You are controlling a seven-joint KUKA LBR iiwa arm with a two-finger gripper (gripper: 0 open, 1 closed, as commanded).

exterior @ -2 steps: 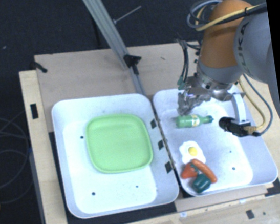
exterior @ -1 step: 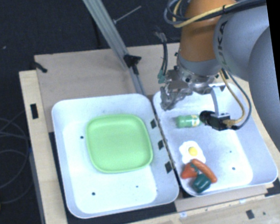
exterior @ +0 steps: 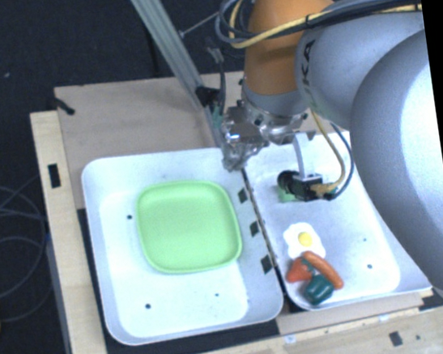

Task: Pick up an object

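The big grey arm (exterior: 384,108) with its orange band (exterior: 279,37) takes up the whole right side, hanging over the right bin (exterior: 358,218). The left bin (exterior: 118,252) sits on the table (exterior: 55,154) right beside it, with a light green square plate (exterior: 187,226) lying flat in the middle. The claw (exterior: 238,149) is up at the far end of the divider between the bins, honestly can't tell how it's set. Toy food sits near the right bin's front corner: a fried egg (exterior: 303,240), then an orange-red piece (exterior: 312,266) touching a small green one (exterior: 319,289).
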